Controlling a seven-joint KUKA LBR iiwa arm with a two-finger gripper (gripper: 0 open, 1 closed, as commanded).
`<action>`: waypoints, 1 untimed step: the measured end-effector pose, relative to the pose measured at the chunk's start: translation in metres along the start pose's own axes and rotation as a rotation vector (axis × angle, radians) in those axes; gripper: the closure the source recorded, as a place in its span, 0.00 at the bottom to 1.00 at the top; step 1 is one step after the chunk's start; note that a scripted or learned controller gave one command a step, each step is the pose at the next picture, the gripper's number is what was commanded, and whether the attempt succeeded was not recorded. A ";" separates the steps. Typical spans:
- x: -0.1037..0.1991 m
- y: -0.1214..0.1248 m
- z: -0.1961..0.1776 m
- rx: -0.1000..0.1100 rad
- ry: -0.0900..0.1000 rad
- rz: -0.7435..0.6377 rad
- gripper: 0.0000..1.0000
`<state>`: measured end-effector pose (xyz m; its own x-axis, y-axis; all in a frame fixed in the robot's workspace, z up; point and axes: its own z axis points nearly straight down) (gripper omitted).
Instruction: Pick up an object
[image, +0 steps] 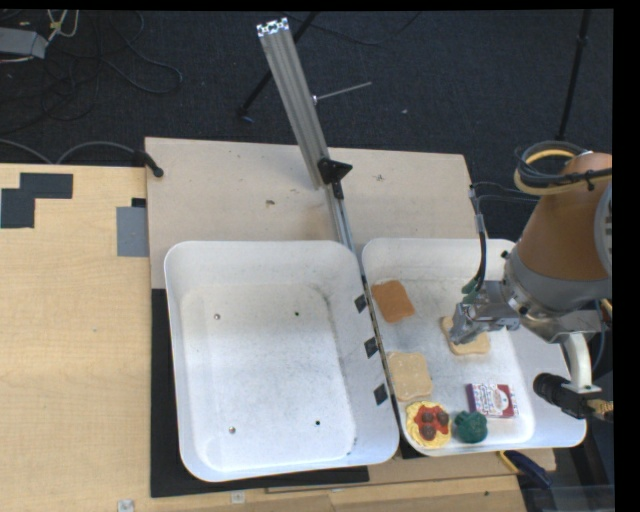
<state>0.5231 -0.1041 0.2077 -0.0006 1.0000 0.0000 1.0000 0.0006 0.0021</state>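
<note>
- End effector (470, 325): lowered in the right bin (520, 425), at 3 o'clock of the view; finger state cannot be told.
- Pale bread piece (472, 345): directly beneath the end effector, touching it.
- Brown toast slice (393, 300): at 9 o'clock of the end effector.
- Tan slice (409, 374), pizza toy (428, 422), green object (470, 427), small packet (492, 400): toward 6 o'clock.
- Left bin (190, 300): beside, on the desk (240, 190).

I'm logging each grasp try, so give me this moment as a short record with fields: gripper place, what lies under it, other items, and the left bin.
gripper: gripper low in the right bin, over the pale piece
under gripper: pale piece
other items: brown slice, tan slice, pizza toy, green toy, small packet
left bin: left bin, white
grasp: cannot tell
</note>
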 end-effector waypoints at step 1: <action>-0.001 0.000 -0.019 0.002 0.000 0.000 1.00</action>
<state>0.5234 -0.1053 0.2263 -0.0005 1.0000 0.0001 1.0000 0.0005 -0.0002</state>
